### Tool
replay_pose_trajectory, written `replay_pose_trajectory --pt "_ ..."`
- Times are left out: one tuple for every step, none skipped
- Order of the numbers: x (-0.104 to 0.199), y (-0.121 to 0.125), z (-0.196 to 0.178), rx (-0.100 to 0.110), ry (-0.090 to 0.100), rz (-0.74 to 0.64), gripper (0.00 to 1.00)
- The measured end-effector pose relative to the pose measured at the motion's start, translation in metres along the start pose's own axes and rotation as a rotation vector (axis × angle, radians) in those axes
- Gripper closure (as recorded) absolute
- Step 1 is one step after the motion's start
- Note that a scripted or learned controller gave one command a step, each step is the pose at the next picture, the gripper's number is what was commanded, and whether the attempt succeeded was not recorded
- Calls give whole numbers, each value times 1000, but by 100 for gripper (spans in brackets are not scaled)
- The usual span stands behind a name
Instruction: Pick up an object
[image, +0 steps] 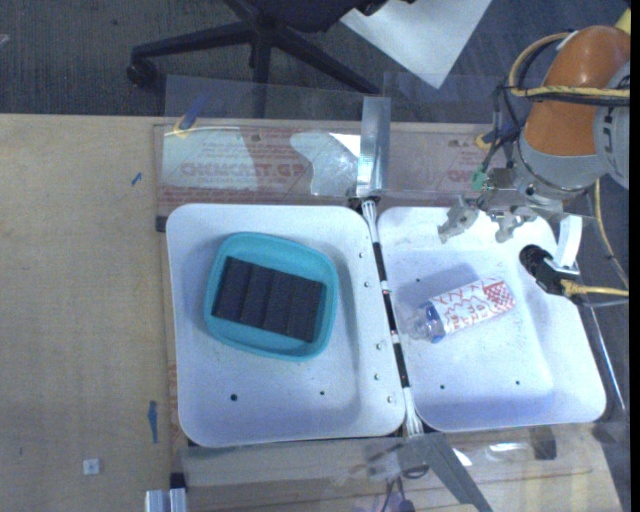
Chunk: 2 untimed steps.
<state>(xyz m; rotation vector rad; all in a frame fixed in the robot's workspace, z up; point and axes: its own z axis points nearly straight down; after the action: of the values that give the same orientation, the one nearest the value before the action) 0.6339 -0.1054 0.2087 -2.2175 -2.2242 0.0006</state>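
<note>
Near edge of the bench: some metal bracket hardware below the seam between the two bins. Right bin holds my target, a small bottle with a red-and-white patterned wrap, lying on its side around the middle of the bin floor. Long axis runs on a shallow diagonal, from lower left to upper right in the view; the clear cap end points lower left toward the divider, the wrapped base points upper right toward me. It sits free on the white floor, nothing touching it. Left bin has a teal tray with a dark ribbed block sitting inside it, tilted slightly clockwise. My gripper hangs over the far rim of the right bin, beyond the bottle and well apart from it, fingers spread with nothing between them. Orange band of my wrist above that. Farthest back: a clear taped panel along the bench, then a chair base on the floor.
</note>
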Motion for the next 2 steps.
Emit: replay_pose_trajectory --pt "0 1 -11 -3 -1 -1 100" --pt "0 1 -11 -3 -1 -1 0"
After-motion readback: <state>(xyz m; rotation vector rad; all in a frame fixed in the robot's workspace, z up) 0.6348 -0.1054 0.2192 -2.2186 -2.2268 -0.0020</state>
